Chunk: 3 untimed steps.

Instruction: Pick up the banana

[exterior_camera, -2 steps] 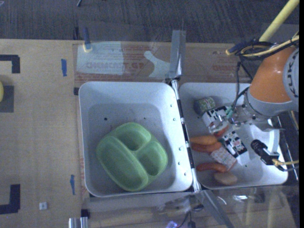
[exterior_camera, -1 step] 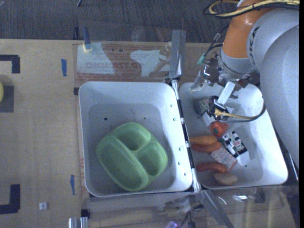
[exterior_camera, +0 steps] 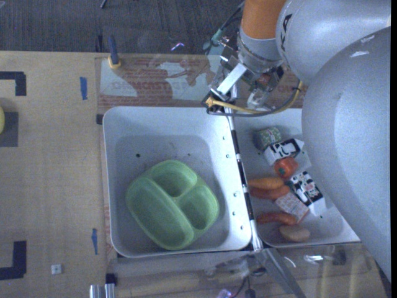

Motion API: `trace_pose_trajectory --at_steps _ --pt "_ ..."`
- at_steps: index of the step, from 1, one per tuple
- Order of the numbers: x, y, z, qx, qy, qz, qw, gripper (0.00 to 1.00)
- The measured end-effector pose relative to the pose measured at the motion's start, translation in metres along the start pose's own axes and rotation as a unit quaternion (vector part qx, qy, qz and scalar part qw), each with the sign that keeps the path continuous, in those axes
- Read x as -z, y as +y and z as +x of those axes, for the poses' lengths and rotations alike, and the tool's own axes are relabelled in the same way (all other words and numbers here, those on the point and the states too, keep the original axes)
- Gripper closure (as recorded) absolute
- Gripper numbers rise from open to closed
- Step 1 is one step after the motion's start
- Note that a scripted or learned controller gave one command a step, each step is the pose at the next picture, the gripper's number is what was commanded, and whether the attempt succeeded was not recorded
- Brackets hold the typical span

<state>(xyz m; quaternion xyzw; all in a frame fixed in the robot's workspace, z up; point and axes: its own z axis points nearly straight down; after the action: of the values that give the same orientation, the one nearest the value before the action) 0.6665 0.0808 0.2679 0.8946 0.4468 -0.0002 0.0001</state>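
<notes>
My gripper [exterior_camera: 259,93] hangs above the back edge of the right bin [exterior_camera: 335,228], close to the wall shared by the two bins. The arm's grey body covers much of that bin's right side. On the part of the floor I can see lie a green-and-white can [exterior_camera: 268,136], a black-and-white carton [exterior_camera: 286,149], a red tomato [exterior_camera: 286,166], an orange carrot [exterior_camera: 267,184], a second carton [exterior_camera: 305,189], a reddish sausage [exterior_camera: 276,218] and a beige lump [exterior_camera: 294,233]. None of them is banana-shaped. A small yellow shape [exterior_camera: 2,120] sits at the far left edge of the bench.
The left bin [exterior_camera: 118,141] holds a green divided plate [exterior_camera: 172,205] towards its front. Brown taped board [exterior_camera: 161,82] lies behind the bins. Blue tape marks [exterior_camera: 83,87] and black corner marks [exterior_camera: 15,82] are on the wooden bench to the left.
</notes>
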Motion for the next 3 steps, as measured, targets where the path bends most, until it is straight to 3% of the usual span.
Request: trace_pose_trajectory --at_steps 1,2,3 --pt "-0.171 -0.066 0.042 0.088 0.0 0.001 0.9961 0.0" --pt "-0.163 -0.063 0.055 0.038 0.001 0.0 0.9993 0.0" --pt "-0.181 -0.061 0.059 0.101 0.0 0.0 0.9949 0.0"
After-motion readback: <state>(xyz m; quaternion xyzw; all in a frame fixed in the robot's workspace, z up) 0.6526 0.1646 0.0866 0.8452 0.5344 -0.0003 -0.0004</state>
